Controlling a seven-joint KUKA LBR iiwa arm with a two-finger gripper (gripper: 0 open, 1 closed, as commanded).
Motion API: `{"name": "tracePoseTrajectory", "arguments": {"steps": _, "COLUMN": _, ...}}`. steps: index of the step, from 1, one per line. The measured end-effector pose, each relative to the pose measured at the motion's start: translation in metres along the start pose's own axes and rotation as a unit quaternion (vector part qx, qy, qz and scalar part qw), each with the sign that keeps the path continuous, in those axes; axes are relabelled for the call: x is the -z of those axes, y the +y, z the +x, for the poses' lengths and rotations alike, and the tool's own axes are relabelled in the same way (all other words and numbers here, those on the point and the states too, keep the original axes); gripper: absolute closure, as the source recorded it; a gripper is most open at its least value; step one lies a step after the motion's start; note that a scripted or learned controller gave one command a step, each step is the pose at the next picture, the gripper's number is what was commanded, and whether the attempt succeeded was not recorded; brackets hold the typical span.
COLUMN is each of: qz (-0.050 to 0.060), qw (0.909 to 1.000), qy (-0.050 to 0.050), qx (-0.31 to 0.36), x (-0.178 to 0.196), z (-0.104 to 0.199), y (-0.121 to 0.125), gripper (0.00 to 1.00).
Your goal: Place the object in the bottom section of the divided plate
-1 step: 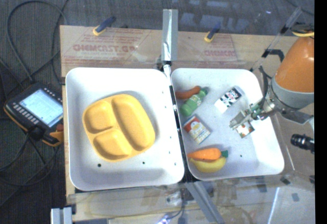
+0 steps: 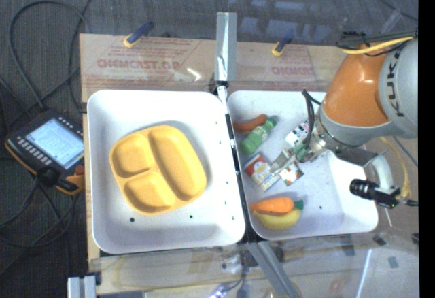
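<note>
arm [image 2: 370,96] is reaching in from the right, its orange band sitting over the right bin's [image 2: 353,218] upper right, wrist angled down and left toward the bin's middle. judged reason: it is lining up over the clutter for a pick, not yet carrying anything across.

left bin [image 2: 102,222] is holding just the yellow divided plate [image 2: 158,169], lying flat and a bit rotated; three sections, the bottom one nearest the lower edge, w/ nothing in it. plate is parked alone, probably so the drop target is unobstructed.

right bin is holding the loose items, grouped toward its left half: a banana [image 2: 277,220] w/ a carrot [image 2: 274,205] lying on top of it near the lower wall, a green bottle [image 2: 257,137] touching an orange sausage-like piece [image 2: 250,122] near the top, and a small red-and-white packet [image 2: 262,171] in between.

gripper [image 2: 289,162] is hanging at bin centre, tip just beside or touching the packet's right edge. can't tell whether its jaws are apart or closed; too small and cluttered w/ white parts.

task obj: not certain which one; judging by tool position, the packet is likeliest. it is lying on the right bin floor, just left of the tool tip, well apart from the plate, w/ the bin walls between.
</note>
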State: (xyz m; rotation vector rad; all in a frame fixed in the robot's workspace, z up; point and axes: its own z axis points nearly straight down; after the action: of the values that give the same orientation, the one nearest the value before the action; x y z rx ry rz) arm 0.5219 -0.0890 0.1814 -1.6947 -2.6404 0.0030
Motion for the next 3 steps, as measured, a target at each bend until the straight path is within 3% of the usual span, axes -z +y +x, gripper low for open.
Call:
{"name": "tracePoseTrajectory", "arguments": {"steps": 1, "qz": 0.001, "qw": 0.999, "qy": 0.0, "qx": -0.045, "x": 0.0, "z": 0.078, "y": 0.109, "gripper": 1.0}}
{"name": "tracePoseTrajectory", "arguments": {"steps": 2, "qz": 0.002, "qw": 0.9987, "qy": -0.001, "qx": -0.051, "x": -0.001, "z": 0.132, "y": 0.139, "gripper": 1.0}}
{"name": "tracePoseTrajectory", "arguments": {"steps": 3, "qz": 0.002, "qw": 0.9987, "qy": -0.001, "qx": -0.051, "x": -0.001, "z": 0.132, "y": 0.139, "gripper": 0.0}}
